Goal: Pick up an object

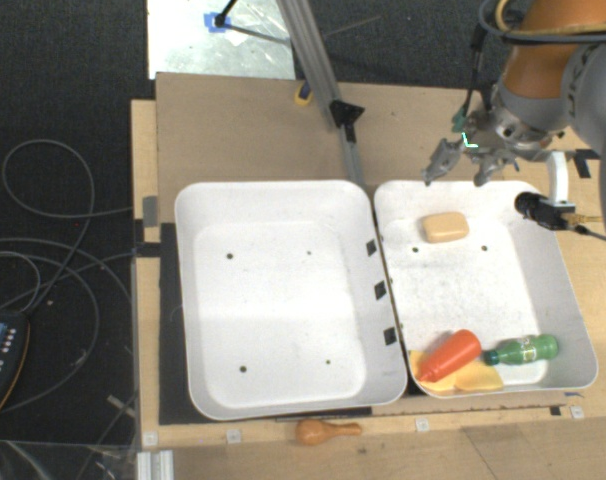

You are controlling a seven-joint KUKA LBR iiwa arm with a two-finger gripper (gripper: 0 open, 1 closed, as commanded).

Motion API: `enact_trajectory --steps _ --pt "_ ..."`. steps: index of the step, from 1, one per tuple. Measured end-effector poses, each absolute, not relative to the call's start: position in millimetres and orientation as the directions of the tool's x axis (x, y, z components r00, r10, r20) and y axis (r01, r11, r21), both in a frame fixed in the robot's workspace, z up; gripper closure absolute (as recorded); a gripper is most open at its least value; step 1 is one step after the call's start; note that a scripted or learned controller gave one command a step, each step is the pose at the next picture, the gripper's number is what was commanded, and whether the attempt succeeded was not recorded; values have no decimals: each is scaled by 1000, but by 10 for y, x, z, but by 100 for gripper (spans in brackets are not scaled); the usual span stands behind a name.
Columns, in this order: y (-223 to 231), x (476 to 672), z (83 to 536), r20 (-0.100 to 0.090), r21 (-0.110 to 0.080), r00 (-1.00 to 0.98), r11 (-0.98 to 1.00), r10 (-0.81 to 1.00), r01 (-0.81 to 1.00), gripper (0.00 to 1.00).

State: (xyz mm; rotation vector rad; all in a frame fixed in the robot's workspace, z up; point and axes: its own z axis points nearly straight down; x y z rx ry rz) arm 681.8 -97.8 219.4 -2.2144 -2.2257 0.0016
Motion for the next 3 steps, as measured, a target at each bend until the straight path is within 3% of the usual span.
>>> enact_trajectory --steps 1,3 --pt "-979 6825 2216 -1 1 -7 7 1000 1000 0" --pt "-1082 6689 1120 -2 4 0 0 1000 1000 0"
